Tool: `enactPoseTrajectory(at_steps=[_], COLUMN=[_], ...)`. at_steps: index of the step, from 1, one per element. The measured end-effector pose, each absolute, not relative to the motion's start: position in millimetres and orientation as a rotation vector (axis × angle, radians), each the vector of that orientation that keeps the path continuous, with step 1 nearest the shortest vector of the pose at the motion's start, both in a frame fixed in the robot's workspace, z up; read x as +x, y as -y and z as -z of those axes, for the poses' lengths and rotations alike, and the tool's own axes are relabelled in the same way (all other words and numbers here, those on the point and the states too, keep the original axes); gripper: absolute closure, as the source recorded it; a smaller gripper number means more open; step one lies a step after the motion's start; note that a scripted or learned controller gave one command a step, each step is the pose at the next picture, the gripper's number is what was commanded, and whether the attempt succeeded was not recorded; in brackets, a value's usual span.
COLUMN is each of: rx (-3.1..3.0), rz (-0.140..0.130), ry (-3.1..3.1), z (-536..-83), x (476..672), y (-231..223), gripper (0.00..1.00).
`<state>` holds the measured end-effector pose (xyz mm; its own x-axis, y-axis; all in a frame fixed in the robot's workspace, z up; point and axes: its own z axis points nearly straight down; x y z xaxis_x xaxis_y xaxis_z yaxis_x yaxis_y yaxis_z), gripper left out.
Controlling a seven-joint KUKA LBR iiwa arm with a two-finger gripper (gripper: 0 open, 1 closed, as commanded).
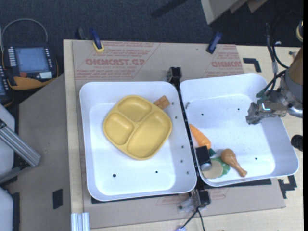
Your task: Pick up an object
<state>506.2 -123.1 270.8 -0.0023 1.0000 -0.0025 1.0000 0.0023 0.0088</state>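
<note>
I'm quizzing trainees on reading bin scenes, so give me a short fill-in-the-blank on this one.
1. The yellow divided plate lies in the ___ bin.
2. The carrot lies in the ___ bin.
3. The drumstick lies near that bin's ___ edge.
4. The gripper hovers over the ___ bin.

Missing words: left; right; front; right

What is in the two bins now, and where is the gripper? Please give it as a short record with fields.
left bin: yellow divided plate; a small brown block at its far right edge
right bin: orange carrot, black and silver object, toy chicken drumstick, a tan and green piece, all near its front left corner
gripper: over the right bin's right side, apart from the objects
held: nothing seen between the fingers
</note>
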Motion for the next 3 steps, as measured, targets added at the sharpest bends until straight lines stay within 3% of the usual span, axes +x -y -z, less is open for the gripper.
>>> enactPoseTrajectory(at_steps=[3], rx=[2.218], rz=[0.002], ry=[-2.230], z=[-228.9], x=[540.9], y=[-33.5], gripper=[1.00])
